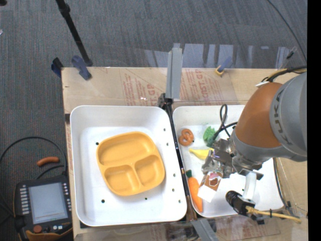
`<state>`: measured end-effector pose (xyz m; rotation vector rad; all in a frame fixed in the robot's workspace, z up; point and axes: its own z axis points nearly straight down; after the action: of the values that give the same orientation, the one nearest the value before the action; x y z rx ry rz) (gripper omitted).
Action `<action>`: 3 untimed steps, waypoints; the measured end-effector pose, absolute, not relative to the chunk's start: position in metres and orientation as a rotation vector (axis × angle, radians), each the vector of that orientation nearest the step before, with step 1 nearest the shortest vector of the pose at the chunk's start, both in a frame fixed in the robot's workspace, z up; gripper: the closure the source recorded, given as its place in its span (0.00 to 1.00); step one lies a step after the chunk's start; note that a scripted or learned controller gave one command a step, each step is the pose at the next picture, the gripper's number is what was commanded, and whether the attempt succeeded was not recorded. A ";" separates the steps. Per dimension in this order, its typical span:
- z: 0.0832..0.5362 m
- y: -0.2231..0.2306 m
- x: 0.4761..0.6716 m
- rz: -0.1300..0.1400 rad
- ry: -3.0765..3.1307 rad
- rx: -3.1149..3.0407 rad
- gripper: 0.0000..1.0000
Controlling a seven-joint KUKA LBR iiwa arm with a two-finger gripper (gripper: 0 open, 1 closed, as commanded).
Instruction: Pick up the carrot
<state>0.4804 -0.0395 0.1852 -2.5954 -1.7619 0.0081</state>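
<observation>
The carrot [195, 193], orange with a dark green top, lies along the left wall of the right bin [261, 207], near its front corner. My gripper [216, 165] hangs over the middle of that bin, up and to the right of the carrot and apart from it. A small brown and white block [211, 183] lies just below the gripper, between it and the carrot. Whether the gripper touches this block is not visible.
The right bin also holds a pretzel [186, 136], a green broccoli piece [209, 133] and a yellow wedge [200, 153] toward its back left. A yellow three-part plate [130, 162] sits in the left bin [83, 134]. A metal post [174, 77] stands behind the bins.
</observation>
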 end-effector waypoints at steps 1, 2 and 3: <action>0.185 -0.001 0.475 0.012 -1.146 -2.922 1.00; 0.192 0.000 0.475 0.024 -1.149 -2.917 1.00; 0.198 -0.001 0.474 0.037 -1.152 -2.913 1.00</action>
<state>0.4741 -0.0007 0.1985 -2.9131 -1.1521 0.0366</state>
